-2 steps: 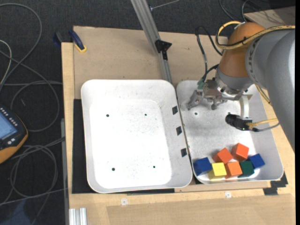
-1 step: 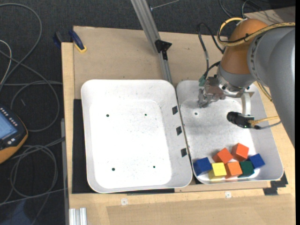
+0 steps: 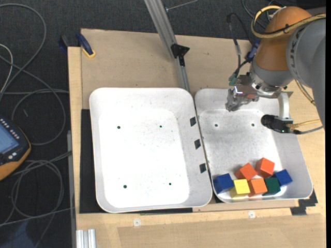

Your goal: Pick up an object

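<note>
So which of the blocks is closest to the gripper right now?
The orange block at the top of the cluster in the right bin; the other blocks lie farther from the gripper.

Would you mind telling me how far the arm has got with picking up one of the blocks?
Nothing looks done yet: all the blocks lie clustered at the near end of the right bin, none lifted. In hand: the gripper hangs over that bin's far end, apart from the cluster, with no block at its tip. Left: travel to the blocks, descend on one, such as the orange block, grasp and lift.
</note>
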Robot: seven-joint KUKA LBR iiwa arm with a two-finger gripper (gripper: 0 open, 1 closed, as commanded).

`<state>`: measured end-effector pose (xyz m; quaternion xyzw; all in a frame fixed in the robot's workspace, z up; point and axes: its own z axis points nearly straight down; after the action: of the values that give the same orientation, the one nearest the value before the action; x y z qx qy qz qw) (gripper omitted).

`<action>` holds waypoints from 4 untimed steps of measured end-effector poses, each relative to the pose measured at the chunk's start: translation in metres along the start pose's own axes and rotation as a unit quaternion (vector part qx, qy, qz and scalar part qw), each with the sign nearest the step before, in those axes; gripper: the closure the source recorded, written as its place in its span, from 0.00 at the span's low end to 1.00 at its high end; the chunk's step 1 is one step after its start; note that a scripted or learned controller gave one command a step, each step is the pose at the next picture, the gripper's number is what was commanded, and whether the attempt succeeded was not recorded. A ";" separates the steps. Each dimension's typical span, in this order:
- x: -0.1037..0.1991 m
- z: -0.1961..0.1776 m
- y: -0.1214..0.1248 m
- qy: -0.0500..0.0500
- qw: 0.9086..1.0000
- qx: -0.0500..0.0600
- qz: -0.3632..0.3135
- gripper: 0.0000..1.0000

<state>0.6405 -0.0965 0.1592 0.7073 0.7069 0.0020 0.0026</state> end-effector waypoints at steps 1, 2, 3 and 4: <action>-0.006 -0.046 0.004 0.000 1.000 0.000 0.000 1.00; -0.006 -0.102 0.006 0.000 1.000 -0.001 -0.001 1.00; 0.049 -0.107 -0.021 0.002 1.000 0.004 -0.003 1.00; 0.106 -0.110 -0.045 0.002 1.000 0.004 -0.004 1.00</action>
<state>0.5950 0.0096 0.2688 0.7045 0.7097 0.0005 -0.0022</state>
